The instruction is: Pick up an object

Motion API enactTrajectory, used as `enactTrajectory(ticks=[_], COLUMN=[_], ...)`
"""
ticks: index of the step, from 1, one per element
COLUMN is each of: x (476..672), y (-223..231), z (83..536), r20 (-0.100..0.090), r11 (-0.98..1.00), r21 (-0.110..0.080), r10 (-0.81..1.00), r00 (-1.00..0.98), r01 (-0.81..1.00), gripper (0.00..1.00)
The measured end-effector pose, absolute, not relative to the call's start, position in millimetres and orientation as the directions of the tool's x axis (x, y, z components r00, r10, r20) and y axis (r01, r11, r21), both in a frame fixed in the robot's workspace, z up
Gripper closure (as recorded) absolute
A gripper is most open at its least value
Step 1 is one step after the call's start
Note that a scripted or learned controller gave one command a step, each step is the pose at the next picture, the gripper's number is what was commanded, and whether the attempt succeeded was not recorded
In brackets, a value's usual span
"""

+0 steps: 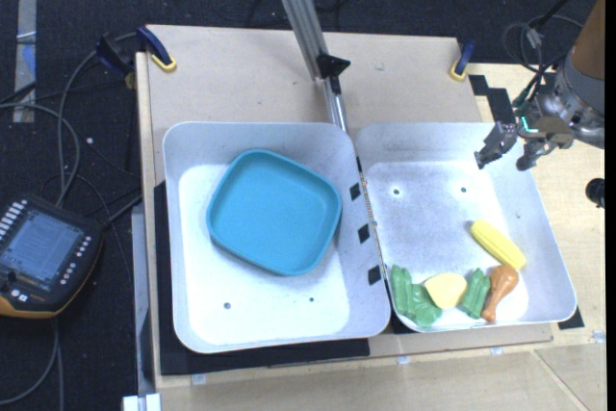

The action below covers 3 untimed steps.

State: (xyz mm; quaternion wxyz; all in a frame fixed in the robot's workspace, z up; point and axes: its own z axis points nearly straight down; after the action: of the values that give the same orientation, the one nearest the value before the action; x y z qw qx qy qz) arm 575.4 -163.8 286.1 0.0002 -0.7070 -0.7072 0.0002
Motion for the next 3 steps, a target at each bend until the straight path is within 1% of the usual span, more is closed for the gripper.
enactTrajectory(ticks=[1, 2, 3], x=[575.4, 568.2, 561.2], y=[-163.8, -167.9, -160.8], z=[286.1, 226.5, 168.9], r20=[0.000, 0.001, 0.001], r11=[0.000, 0.000, 0.000], r21=[0.000, -0.005, -0.005], r10=[1.000, 1.000, 1.000], r00=[0.000, 0.000, 0.000], r01=[1.000, 1.000, 1.000], gripper=[0.00, 0.00, 0.00])
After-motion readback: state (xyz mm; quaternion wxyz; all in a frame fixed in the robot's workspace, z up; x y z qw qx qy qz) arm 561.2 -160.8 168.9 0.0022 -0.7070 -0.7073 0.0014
